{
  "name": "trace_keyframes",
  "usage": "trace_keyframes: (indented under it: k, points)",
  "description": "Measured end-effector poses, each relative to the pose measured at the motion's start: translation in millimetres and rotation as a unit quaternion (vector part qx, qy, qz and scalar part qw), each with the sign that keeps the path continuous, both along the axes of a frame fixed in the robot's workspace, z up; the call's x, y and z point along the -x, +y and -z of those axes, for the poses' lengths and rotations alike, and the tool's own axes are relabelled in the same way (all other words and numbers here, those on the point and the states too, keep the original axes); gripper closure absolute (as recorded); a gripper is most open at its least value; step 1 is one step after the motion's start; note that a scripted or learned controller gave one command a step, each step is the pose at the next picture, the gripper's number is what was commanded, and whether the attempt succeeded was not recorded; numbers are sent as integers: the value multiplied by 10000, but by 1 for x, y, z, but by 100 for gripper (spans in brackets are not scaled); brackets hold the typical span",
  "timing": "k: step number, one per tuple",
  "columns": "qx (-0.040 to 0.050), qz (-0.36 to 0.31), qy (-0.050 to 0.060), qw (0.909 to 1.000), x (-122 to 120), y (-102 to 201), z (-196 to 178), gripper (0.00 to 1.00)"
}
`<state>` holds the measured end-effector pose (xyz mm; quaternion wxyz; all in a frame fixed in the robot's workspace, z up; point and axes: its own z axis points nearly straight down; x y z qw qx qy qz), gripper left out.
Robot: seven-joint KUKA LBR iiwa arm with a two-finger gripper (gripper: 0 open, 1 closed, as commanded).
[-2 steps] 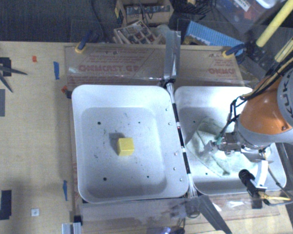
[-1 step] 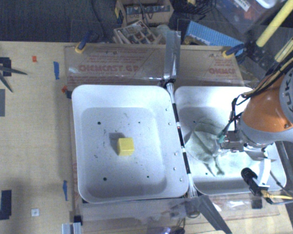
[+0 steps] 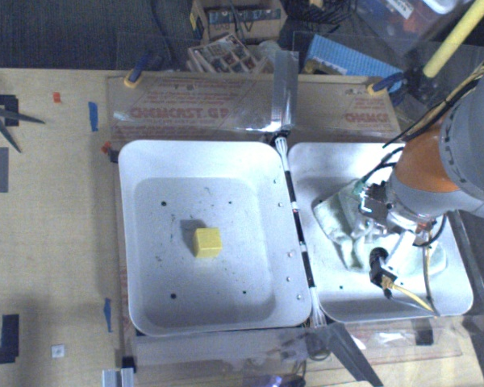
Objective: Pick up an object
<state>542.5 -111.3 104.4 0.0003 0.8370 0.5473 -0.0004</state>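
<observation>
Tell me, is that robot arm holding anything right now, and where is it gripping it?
It cannot be told. The gripper is low in the right bin over something pale, its tip hidden. The yellow block lies untouched in the left bin.

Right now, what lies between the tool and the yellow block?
In the camera view, bare right-bin floor, the two bins' adjoining rims, then bare left-bin floor separate the tool from the yellow block.
</observation>
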Motion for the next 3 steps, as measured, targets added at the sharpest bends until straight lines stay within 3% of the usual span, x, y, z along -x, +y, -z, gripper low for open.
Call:
trace_keyframes:
  k: [1, 2, 3]
  points:
    - [-14, -660, 11, 9978, 44, -33, -33, 100]
    - [-12, -659, 11, 9978, 44, -33, -33, 0]
    - [4, 646, -17, 9979, -83, -49, 17, 0]
